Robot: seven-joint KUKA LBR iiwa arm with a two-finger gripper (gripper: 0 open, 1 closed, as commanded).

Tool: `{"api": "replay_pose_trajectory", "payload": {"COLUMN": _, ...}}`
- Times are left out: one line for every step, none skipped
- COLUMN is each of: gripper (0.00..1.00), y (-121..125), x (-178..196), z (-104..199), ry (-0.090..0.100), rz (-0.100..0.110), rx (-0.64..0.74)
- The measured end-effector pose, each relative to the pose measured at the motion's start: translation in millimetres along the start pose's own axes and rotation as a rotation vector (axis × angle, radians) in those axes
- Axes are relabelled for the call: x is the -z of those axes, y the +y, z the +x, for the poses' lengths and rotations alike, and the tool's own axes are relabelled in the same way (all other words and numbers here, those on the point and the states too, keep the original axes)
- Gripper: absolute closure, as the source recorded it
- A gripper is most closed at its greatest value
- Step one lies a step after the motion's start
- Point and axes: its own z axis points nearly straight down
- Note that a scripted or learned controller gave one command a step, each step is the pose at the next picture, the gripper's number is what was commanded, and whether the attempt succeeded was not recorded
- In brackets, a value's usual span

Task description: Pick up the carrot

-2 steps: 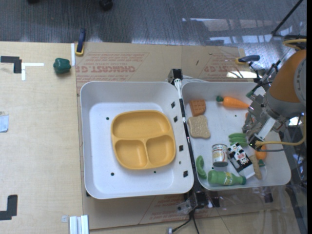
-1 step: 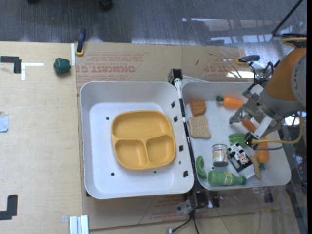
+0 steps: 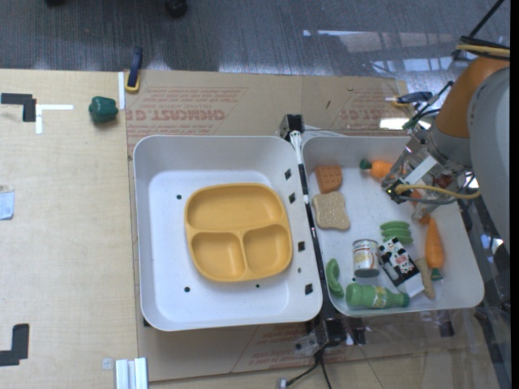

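The carrot (image 3: pixel 435 245) lies along the right wall of the right bin (image 3: pixel 366 209). Its long axis runs far-to-near, green top toward the near edge. The arm slants in from the right, with the gripper (image 3: pixel 420 205) just past the carrot's tip. Whether it is parted or closed cannot be made out.

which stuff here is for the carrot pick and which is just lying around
For the job: long orange carrot with green tip; grey arm's gripper.
Lying about: yellow divided plate; tan bread slice; silver tin can; green plastic bottle; black-and-white carton.
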Motion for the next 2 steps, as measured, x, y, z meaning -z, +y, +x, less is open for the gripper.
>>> {"api": "replay_pose_trajectory", "payload": {"gripper": 1.00, "y": 3.2, "x": 9.7, "z": -0.4, "ry": 0.001, "rz": -0.023, "rx": 0.009}}
{"api": "replay_pose_trajectory", "payload": {"gripper": 0.00, "y": 1.5, "x": 10.2, "z": 2.2, "ry": 0.005, "rz": -0.018, "rx": 0.010}}
